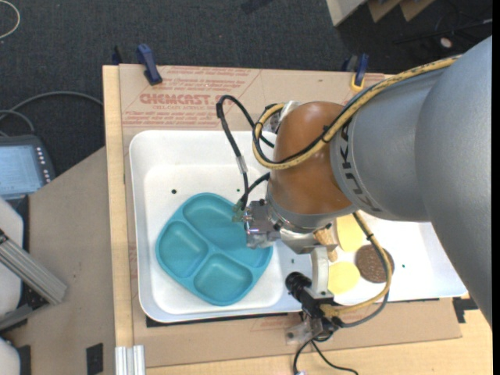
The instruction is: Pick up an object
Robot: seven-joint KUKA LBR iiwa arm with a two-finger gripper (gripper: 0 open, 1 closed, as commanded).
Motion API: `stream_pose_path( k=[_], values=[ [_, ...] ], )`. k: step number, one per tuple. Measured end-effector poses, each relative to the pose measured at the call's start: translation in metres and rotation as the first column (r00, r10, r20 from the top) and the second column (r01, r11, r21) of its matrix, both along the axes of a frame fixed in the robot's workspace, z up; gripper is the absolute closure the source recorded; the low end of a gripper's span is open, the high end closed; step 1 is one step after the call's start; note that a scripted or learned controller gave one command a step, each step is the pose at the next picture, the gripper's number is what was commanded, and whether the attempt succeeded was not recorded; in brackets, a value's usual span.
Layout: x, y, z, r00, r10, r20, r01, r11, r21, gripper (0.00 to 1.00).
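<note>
Gripper (255,226) low over right rim of plate (209,248): smooth teal plastic, rounded, three hollows, in left bin (148,209). Yellow flat pieces (344,276) and brown disc (372,263) to its right.

1 teal tray (205,250), 2 bins (148,209), 1 brown disc (373,263).

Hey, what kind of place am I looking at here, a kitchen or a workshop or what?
Most likely a robotics lab or test bench. A grey and orange robot arm reaches over white bins on a board held by blue clamps, with loose cables around. The teal divided plate looks like a practice object.
</note>
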State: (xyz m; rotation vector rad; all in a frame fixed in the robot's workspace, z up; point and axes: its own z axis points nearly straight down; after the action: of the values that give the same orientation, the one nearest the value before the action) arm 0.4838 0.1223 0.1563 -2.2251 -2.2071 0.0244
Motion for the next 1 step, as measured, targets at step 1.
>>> stream_pose_path(
  k=[1],
  values=[
    [0.1083,0.0232,0.1238,0.999,0.010,0.037,-0.010,1.000,0.009,1.00]
  ],
)
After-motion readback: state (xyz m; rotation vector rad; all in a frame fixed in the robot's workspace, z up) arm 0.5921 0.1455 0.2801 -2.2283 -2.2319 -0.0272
